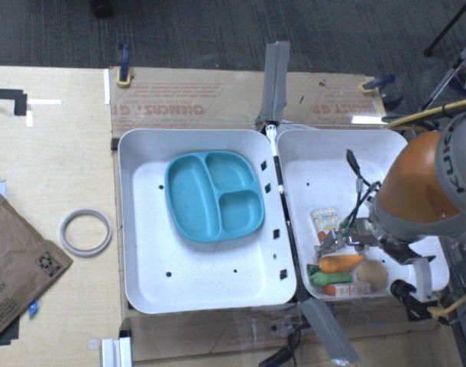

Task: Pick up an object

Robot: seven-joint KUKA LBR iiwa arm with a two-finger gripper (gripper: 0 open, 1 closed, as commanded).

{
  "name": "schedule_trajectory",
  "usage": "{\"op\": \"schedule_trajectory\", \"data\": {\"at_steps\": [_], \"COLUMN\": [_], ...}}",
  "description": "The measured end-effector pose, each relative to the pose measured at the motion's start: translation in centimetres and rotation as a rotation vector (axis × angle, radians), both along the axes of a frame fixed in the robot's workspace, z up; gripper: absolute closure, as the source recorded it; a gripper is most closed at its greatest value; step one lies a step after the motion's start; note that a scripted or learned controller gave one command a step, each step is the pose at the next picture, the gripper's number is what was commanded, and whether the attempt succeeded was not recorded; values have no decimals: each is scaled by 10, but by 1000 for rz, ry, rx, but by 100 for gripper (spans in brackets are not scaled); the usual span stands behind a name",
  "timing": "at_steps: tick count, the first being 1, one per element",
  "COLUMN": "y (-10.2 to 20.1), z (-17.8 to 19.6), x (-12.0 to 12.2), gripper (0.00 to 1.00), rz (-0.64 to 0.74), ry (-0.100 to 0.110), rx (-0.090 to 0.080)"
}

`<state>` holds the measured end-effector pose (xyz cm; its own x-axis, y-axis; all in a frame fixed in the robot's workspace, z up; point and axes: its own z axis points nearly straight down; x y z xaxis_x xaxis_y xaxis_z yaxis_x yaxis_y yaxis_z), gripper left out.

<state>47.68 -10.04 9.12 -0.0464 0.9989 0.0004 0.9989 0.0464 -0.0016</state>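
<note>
A turquoise three-compartment plate (pixel 215 196) lies in the left bin (pixel 141 228). In the right bin (pixel 309 167), near its front edge, sits a cluster of toy food: an orange carrot (pixel 341 263), a green piece (pixel 322 278), a red piece (pixel 338 290), a beige round item (pixel 371 274) and a small printed packet (pixel 325 221). My gripper (pixel 339 240) hangs low over this cluster, just above the carrot and beside the packet. The arm's orange band (pixel 416 178) covers the right part of the bin.
A roll of tape (pixel 85 231) lies on the bench left of the bins, with a brown cardboard box (pixel 15 270) further left. A grey divider post (pixel 275 79) stands behind the bins. Clamps (pixel 124 73) hold the cardboard sheet at the back.
</note>
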Motion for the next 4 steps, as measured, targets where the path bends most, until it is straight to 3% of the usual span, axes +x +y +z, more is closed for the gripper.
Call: {"op": "schedule_trajectory", "data": {"at_steps": [1, 2, 3, 4], "y": [-32, -14, -52, -4], "z": [0, 0, 66, 0], "x": [112, 66, 34, 58], "gripper": [0, 0, 0, 0], "rz": [31, -4, -335, -383], "ry": [0, 1, 1, 2], "rx": [0, -1, -2, -2]}}
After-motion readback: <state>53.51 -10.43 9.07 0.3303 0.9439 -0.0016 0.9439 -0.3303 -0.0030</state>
